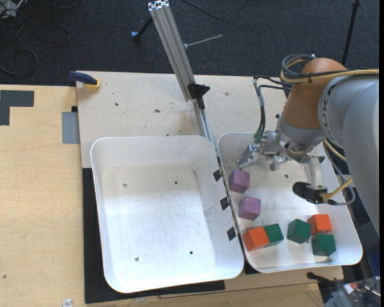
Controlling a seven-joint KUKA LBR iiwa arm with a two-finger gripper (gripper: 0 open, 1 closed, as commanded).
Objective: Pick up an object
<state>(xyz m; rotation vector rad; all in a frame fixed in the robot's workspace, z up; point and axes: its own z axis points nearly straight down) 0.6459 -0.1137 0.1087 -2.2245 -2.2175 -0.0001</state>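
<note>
Right white bin (278,200): smooth moulded plastic, shallow, with rounded corners and a sloping wall. Left white bin (147,203) just beside it, same shape, floor dotted with a few dark specks. Three small black clips (224,203) along the edge between the two. Gripper (260,160) of bare grey metal, poised over the far left part of the right white bin on a glossy orange and grey wrist, fingers spread apart with nothing between them. Far purple cube (239,180) just near of the left fingertip, matte and tilted on the sloping wall; contact with the fingertip not discernible. Near purple cube (249,207) close by, apart from the first. Along the near wall, from left to right: left orange cube (256,238) touching left green cube (273,233); middle green cube (299,230) just beside right orange cube (320,223); right green cube (324,244) directly near of that orange one. All seven blocks matte, flat-faced and sharp-edged. Ribbed aluminium post (176,50), slanting up from the far edge between the bins, capped by a small checkered tag. Pale wooden bench (32,190) at left, with flat dark grey patches (9,104).
</note>
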